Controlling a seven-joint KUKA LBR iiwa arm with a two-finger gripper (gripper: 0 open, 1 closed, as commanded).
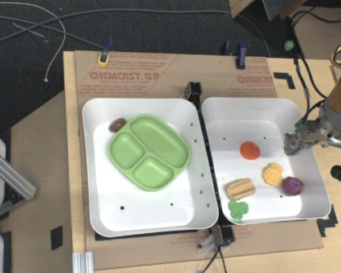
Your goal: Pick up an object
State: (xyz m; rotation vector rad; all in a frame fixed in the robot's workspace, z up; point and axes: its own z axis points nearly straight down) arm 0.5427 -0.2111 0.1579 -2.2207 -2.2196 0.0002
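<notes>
Reaching in from the right, grey arm [336, 115] bent low, small two-finger gripper [291, 143] pointing leftward, nothing held.

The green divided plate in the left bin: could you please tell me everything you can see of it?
The light green, rounded-square plastic plate has three compartments: one long one along its upper right side and two smaller ones below. All three look bare. It lies flat, turned at an angle, in the upper middle of the shallow white left bin. A small brown oval object sits at its upper left edge, seemingly touching it.
</notes>
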